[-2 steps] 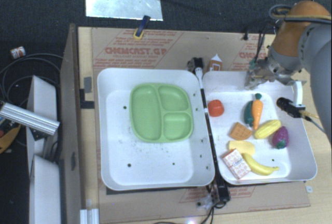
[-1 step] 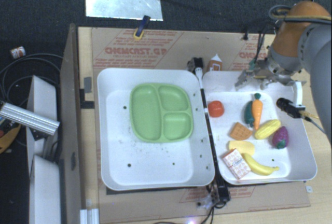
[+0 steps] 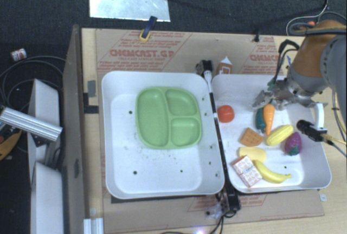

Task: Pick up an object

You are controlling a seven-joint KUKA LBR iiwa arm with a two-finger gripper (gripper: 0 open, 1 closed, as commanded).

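At the right bin's [image 3: 325,173] far right edge, the arm reaches in, its gripper [image 3: 269,99] lowered just above the carrot's [image 3: 268,117] top; jaw opening cannot be told.

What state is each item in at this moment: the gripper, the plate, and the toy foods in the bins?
gripper: low in the right bin, just above the carrot; grip unclear
carrot: lying in the bin under the gripper
green divided plate: flat in the left bin, nothing on it
tomato: resting near the bin divider
banana: lying flat
purple fruit: resting beside the yellow lemon-like piece
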